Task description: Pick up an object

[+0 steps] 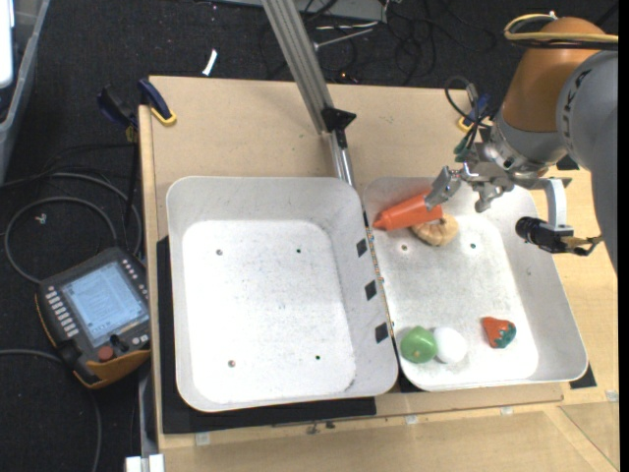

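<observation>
The gripper (458, 193) hangs over the 12 o'clock end of the right bin (550, 303). Its two fingers are spread apart, and nothing sits between them. One finger tip touches the thick end of the carrot (401, 214). The carrot points toward 8 o'clock. A tan lump (435, 231) lies just beside the carrot, at its 4 o'clock side. Down at the bin's 6 o'clock end sit a green ball (418, 344) and a white ball (451, 345), touching. A small red and green toy (498, 331) lies near them, at 3 o'clock. The left bin (263, 293) sits at 9 o'clock.
</observation>
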You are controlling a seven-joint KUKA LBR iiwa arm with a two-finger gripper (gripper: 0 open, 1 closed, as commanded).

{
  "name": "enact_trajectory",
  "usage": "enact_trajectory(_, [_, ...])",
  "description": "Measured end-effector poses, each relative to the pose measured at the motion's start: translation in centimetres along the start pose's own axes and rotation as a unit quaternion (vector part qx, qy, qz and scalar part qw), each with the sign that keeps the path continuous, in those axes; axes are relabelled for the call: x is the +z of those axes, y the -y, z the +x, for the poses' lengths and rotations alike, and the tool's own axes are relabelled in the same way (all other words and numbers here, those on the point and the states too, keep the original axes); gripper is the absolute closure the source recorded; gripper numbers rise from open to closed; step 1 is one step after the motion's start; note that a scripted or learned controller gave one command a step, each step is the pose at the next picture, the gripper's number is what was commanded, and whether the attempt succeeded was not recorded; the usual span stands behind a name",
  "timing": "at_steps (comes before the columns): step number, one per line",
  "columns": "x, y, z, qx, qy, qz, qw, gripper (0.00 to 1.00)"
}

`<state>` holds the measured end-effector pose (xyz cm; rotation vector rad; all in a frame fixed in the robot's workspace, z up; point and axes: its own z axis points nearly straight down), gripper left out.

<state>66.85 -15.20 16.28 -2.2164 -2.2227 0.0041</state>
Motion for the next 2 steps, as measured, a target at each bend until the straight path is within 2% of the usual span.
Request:
enact_trajectory(1, [5.2,0.0,0.4,0.000,-0.004,-0.008,1.0000,0.00])
enact_trajectory(2, [3.4,-0.3,0.0,0.000,0.001,-0.013,0.9999,1.00])
